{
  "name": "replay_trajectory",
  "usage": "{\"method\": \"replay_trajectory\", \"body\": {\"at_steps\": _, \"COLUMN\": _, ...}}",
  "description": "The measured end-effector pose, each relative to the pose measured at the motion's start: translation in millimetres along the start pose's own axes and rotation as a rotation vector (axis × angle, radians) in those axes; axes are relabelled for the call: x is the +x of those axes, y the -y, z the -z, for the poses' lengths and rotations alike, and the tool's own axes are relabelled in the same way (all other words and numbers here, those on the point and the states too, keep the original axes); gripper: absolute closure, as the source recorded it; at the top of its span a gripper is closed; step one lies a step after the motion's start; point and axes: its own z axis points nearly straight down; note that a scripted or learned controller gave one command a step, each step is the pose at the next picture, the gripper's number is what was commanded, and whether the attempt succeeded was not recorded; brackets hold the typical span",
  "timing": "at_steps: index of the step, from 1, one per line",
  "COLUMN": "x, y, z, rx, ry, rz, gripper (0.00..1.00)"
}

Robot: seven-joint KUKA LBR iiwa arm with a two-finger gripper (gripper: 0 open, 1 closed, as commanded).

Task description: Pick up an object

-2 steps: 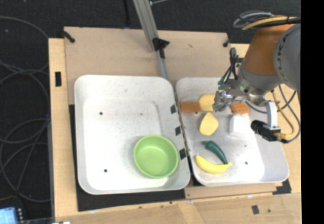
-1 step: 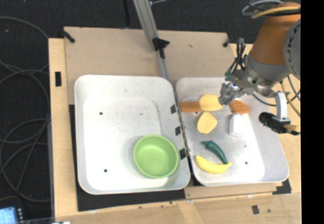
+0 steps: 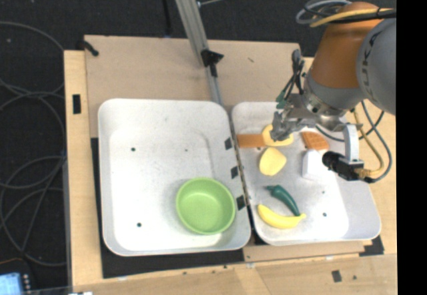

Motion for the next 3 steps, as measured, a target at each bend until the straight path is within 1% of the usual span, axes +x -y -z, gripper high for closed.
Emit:
{"method": "replay_trajectory", "body": {"at_steps": 1, "x": 47, "y": 25, "z": -5, "rx": 0.000, "ry": 0.002, "rz": -0.001, "gripper": 1.00}}
{"method": "replay_trajectory", "body": {"at_steps": 2, "x": 93, "y": 39, "z": -10, "rx": 0.001, "ry": 0.001, "rz": 0.002, "gripper": 1.00}}
{"method": "replay_trajectory", "body": {"at_steps": 3, "x": 148, "y": 53, "z": -10, "rx": 0.002, "ry": -0.001, "rz": 0.005, "gripper": 1.00}}
